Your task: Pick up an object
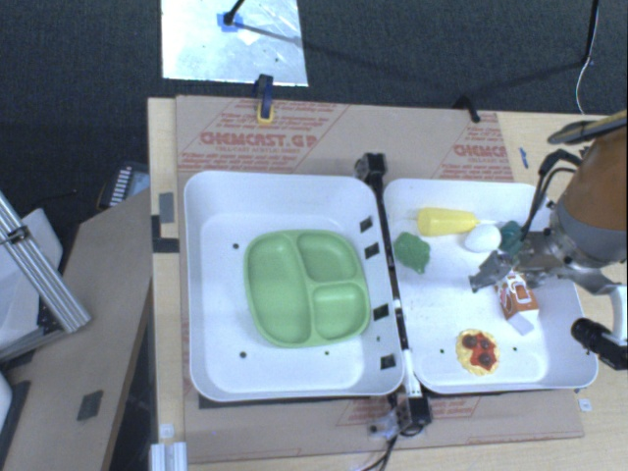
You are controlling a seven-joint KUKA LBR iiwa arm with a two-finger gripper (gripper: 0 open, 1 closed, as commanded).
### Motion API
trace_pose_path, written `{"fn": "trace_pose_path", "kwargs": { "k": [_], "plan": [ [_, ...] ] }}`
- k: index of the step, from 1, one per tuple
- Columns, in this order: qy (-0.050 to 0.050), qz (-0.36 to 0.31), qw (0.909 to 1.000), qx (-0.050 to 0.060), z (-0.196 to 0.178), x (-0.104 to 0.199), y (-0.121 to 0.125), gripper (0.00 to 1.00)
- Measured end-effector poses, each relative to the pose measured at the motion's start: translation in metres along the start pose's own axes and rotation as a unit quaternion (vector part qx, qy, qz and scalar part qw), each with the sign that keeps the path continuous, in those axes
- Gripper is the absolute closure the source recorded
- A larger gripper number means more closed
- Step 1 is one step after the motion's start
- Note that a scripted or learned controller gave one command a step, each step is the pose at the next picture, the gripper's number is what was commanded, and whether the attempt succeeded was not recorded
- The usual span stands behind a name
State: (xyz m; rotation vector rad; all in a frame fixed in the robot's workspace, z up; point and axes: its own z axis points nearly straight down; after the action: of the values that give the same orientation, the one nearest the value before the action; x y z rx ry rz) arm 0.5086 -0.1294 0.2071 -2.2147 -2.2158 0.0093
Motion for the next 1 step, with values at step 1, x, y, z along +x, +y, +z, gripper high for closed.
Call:
{"fn": "trace_pose_path", "kwargs": {
  "k": [1],
  "plan": [
    [-0.001,-0.001,1.0,-0.006,-0.0056,0.0002,0.0027,0.0]
  ]
}}
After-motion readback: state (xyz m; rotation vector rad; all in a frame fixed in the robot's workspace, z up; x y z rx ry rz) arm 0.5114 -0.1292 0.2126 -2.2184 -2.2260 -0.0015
